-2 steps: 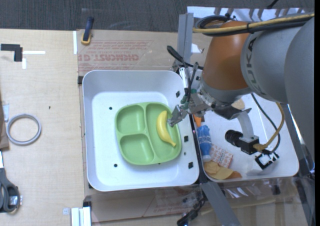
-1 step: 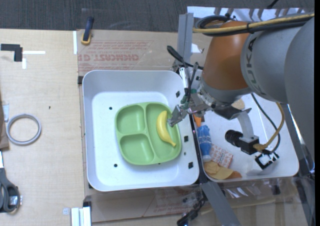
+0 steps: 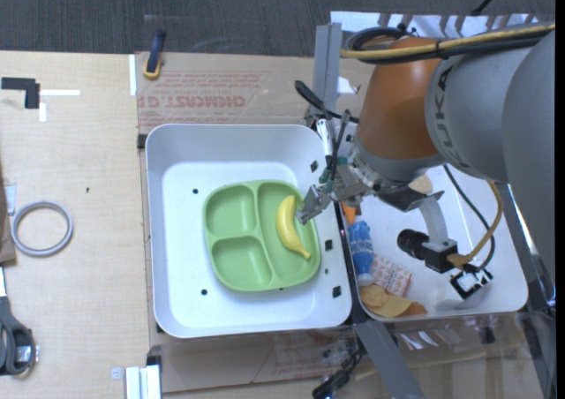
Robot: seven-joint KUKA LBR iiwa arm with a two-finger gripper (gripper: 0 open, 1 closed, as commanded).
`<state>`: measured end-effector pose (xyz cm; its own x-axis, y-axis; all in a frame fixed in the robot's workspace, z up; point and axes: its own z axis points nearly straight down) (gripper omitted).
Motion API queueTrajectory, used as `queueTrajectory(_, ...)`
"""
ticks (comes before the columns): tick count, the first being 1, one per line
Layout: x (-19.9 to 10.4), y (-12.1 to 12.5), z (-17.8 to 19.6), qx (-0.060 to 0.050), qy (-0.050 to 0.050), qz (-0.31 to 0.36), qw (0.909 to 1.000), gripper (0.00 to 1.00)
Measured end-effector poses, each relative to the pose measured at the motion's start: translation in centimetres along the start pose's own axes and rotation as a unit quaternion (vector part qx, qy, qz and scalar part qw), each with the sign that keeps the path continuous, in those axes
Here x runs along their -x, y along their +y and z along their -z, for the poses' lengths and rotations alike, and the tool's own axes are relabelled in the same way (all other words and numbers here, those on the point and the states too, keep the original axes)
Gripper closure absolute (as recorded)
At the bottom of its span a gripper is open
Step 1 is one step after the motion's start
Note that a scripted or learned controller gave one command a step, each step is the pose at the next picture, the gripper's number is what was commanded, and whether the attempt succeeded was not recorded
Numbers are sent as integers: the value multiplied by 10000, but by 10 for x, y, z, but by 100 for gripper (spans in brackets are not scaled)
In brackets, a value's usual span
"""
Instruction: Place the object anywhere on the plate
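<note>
While my two-finger pincer (image 3: 311, 208) hangs over the right edge of the green three-compartment plastic plate (image 3: 240, 247), the yellow curved banana (image 3: 290, 227) lies in that plate's right-hand compartment, just left of and below my fingertips. Whether I touch it, I cannot tell. How far my pincer stands open I cannot tell either; nothing visibly sits within it. Plate rests in the left shallow white bin (image 3: 177, 300).

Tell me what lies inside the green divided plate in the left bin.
A yellow banana lies in the right compartment of the green divided plastic plate. The two left compartments show bare green. The end effector covers the banana's upper end.
</note>
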<state>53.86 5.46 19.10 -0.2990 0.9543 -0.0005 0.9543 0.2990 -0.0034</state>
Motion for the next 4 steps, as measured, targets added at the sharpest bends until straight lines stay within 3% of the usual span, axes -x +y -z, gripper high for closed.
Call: queueTrajectory(4, 0, 0, 0, 0, 0, 0, 10000, 0)
